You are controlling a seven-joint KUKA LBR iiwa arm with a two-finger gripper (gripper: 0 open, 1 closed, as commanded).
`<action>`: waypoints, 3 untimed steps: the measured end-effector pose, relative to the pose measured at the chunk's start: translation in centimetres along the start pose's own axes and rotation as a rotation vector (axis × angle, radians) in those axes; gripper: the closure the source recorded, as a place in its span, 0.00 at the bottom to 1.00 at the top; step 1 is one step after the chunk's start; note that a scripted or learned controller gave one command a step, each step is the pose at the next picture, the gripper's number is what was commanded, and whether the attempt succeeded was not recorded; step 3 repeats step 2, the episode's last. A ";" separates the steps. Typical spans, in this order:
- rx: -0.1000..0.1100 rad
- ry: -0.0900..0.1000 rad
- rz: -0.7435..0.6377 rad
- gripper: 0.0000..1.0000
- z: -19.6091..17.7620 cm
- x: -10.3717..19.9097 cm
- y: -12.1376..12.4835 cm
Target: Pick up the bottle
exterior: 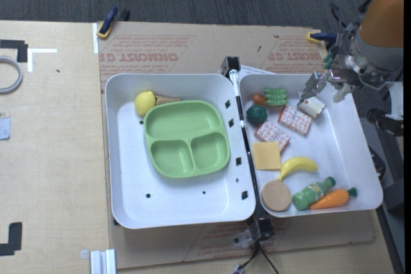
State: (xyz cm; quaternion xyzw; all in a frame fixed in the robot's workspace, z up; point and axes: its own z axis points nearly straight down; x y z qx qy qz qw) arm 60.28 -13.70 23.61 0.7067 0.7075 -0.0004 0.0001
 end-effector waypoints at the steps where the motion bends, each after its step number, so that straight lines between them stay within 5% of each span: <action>1: 0.000 -0.001 -0.002 1.00 -0.9 0.0 0.0; 2: 0.000 0.000 -0.039 1.00 -1.7 -5.3 -4.6; 3: 0.000 0.000 -0.039 1.00 -1.7 -5.3 -4.6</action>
